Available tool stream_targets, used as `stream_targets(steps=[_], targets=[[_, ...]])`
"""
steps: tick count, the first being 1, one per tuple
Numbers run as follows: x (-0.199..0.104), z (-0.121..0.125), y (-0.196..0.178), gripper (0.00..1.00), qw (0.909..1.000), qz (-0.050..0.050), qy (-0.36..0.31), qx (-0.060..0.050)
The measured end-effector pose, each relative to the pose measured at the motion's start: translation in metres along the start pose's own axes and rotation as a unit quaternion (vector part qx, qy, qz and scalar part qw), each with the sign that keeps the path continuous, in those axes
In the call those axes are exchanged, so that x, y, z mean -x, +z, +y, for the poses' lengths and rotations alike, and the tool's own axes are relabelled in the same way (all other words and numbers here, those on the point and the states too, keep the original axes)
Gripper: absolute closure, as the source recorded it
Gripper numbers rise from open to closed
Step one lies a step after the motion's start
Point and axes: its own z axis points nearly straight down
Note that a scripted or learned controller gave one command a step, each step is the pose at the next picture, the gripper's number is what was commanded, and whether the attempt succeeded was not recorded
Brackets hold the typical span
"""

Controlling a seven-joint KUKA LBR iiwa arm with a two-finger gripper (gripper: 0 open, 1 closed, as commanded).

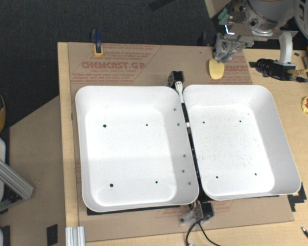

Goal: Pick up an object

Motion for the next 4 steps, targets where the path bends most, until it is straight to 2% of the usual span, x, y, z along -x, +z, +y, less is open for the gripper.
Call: stream_targets(steps=[1, 2, 3, 4], targets=[[-0.082, -0.028, 0.103, 1.00, 0.9999, 0.001, -0.001, -0.014], [-0.049, -0.024, 0.047, 1.00, 1.0000, -0.001, 0.005, -0.005], [0.029, -0.001, -0.001, 1.00, 1.0000, -0.003, 0.007, -0.004], [-0.036, -0.004, 0.081, 1.00, 0.9999, 0.001, 0.001, -0.013]])
